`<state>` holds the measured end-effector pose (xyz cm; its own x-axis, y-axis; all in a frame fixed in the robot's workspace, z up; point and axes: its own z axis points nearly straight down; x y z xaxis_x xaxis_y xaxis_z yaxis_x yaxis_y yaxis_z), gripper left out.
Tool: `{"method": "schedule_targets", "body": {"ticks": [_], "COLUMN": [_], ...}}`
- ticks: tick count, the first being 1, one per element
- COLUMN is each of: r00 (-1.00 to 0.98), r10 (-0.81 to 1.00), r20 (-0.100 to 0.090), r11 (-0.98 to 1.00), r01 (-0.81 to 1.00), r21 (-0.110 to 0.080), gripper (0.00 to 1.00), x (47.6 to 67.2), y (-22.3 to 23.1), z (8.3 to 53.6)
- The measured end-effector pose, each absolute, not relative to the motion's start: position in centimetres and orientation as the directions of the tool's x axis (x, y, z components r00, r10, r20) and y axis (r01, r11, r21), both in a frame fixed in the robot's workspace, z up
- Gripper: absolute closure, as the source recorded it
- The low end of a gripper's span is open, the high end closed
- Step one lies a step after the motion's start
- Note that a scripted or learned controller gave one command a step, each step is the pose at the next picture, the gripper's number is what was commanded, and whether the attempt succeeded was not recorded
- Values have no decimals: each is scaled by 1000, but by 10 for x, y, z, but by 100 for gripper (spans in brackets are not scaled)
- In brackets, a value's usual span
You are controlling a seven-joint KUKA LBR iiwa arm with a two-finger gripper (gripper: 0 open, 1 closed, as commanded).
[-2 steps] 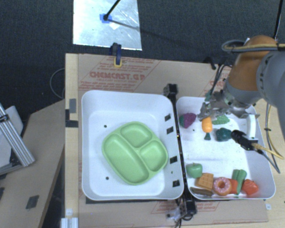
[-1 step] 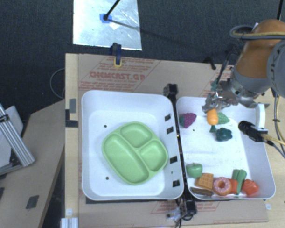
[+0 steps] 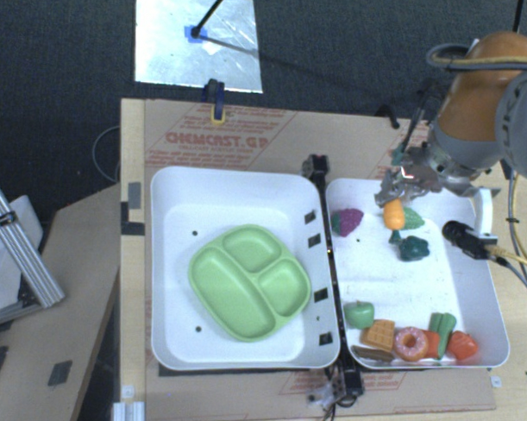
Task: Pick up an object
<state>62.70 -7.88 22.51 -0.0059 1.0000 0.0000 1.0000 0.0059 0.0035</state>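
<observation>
Above the orange piece [image 3: 394, 217], near the right bin's [image 3: 489, 308] far wall, hangs the end effector [image 3: 400, 189]; whether it grips anything I cannot tell. Risk: the teal piece [image 3: 411, 248] sits just beside, so a descent slightly off could nudge both, and the grasp slips.

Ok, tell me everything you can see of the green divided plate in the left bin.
The green divided plate is pale green, looks like matte plastic, rounded in outline, with three compartments split by raised ridges: one long, two smaller. It lies flat, right side up, turned at an angle, on the floor of the left bin, toward the near right part. Its compartments hold nothing, and nothing else touches it.
</observation>
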Motion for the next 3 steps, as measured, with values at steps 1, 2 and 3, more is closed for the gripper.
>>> {"method": "schedule_targets", "body": {"ticks": [1,2,3], "r00": [-9,-8,-1], "r10": [1000,1000,1000], "r20": [2,1,0], "r11": [9,8,1], "r01": [1000,1000,1000], "r21": [-1,2,0], "gripper": [100,100,100], "x": [616,620,613], "y": [-31,-11,-18], "z": [219,234,229]}}
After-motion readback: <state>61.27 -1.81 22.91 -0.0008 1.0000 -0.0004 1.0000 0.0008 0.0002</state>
